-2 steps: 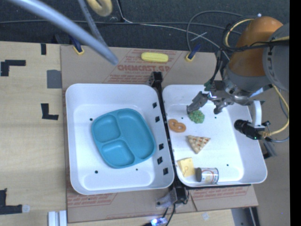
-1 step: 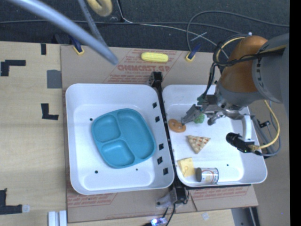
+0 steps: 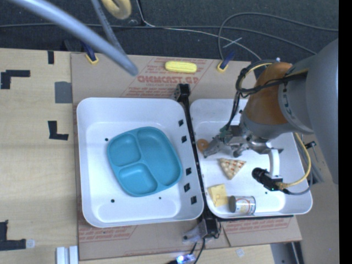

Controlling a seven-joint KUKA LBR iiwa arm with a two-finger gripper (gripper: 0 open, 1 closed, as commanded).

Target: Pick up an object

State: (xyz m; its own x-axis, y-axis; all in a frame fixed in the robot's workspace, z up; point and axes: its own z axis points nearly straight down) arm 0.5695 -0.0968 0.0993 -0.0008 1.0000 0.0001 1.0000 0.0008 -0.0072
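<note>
Gripper (image 3: 215,147) sits low in the right bin (image 3: 212,110), toward its left side, with the dark fingers pointing left; whether they are spread or closed cannot be made out from this angle, and nothing can be seen between them. Just off the fingertips, touching or nearly so, lies a small round brown piece (image 3: 202,144) close to the divider between the bins. Just near of the gripper lies a pizza slice (image 3: 232,166), tan with darker spots, flat on the bin floor and apart from the fingers. Nearer still, at the near-left of the same bin, lies a pale yellow block (image 3: 218,194), and right beside it a small can (image 3: 242,204) on its side with its dark end facing left; block and can look to be touching or nearly so. The arm (image 3: 297,100) comes in from the right, grey, with the orange band (image 3: 268,92) above the wrist, and cables loop around it. A black fitting with a yellow cable (image 3: 268,179) hangs over the right part of the bin. The left bin (image 3: 91,114) holds a blue divided plate (image 3: 144,160) with three compartments, lying flat near the middle. On the cardboard (image 3: 157,78) beyond the bins, far side, lies a yellow corn cob (image 3: 180,67).
</note>
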